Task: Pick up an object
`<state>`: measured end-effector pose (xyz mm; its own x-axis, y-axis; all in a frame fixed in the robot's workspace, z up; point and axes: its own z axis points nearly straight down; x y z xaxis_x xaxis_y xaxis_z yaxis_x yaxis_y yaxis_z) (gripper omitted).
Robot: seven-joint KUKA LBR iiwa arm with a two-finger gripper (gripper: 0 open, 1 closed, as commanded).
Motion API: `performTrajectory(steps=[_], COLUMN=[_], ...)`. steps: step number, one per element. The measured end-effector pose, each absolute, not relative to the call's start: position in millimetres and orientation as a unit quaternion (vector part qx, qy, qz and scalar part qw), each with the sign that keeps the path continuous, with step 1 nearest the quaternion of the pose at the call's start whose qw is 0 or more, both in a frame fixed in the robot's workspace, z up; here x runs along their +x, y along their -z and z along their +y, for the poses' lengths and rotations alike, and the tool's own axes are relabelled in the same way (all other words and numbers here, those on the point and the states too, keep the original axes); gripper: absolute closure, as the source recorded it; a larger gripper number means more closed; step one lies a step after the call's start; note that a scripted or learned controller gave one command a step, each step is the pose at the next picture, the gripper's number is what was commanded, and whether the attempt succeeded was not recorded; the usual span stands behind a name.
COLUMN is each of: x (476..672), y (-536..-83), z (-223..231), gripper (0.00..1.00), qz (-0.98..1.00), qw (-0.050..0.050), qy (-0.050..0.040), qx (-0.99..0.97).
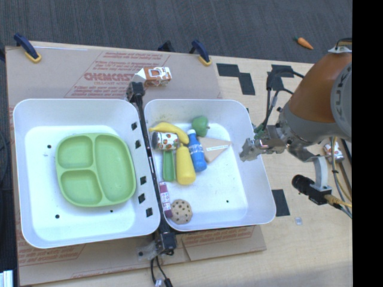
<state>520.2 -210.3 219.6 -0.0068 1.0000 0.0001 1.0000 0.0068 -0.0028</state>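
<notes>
The right bin [254,187] holds a cluster of toys in its left half: a yellow banana [168,128], a small can [164,140], a green pepper [200,124], a blue bottle [195,152], a yellow bottle [184,165], a green stick [169,165], a cone-shaped wedge [216,151] and a speckled brown ball [181,210]. My gripper [252,149] hangs over the bin's right rim, to the right of the wedge and apart from every toy. Nothing shows between its fingers.
The left bin [27,178] carries a green three-compartment plate [96,169]. A small orange-and-white box [157,75] lies on the cardboard behind the bins. Blue clamps [200,51] hold the cardboard's back edge. The right bin's right half is bare floor.
</notes>
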Motion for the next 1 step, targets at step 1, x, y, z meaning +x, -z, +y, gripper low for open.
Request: performTrajectory(steps=[1], x=[476.2], y=[-228.0], z=[-211.2], gripper=[1.0], qz=[-0.709], qw=[0.001], qy=[-0.0012], qx=[-0.705])
